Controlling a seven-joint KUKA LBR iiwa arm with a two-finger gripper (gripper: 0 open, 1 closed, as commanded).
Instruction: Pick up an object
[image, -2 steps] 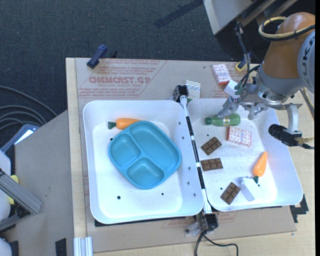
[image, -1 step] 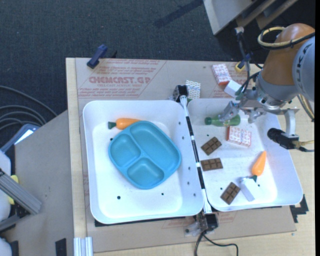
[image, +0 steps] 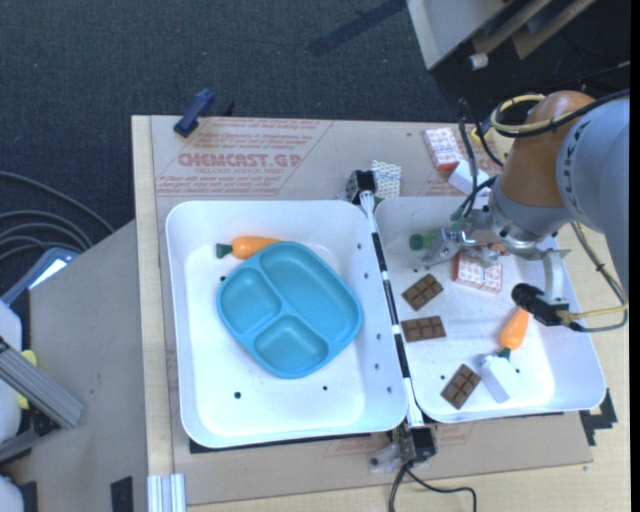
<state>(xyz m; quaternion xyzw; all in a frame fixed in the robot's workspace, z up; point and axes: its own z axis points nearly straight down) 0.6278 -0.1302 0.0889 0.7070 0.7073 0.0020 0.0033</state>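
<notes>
The bench (image: 250, 150) is a brown board printed with red lettering, set over dark carpet, with black cables coiled at the left. Two white bins sit side by side on it. The left bin (image: 200, 380) holds a blue divided plate (image: 288, 308) and an orange carrot (image: 250, 245) touching the plate's upper left rim. The right bin (image: 560, 385) holds three brown chocolate bars (image: 424, 327), a second carrot (image: 514, 328), a white block (image: 495, 378) and a red-and-white packet (image: 478, 273). The gripper (image: 470, 240) hangs just above that packet at the bin's upper part; I cannot tell how it stands
</notes>
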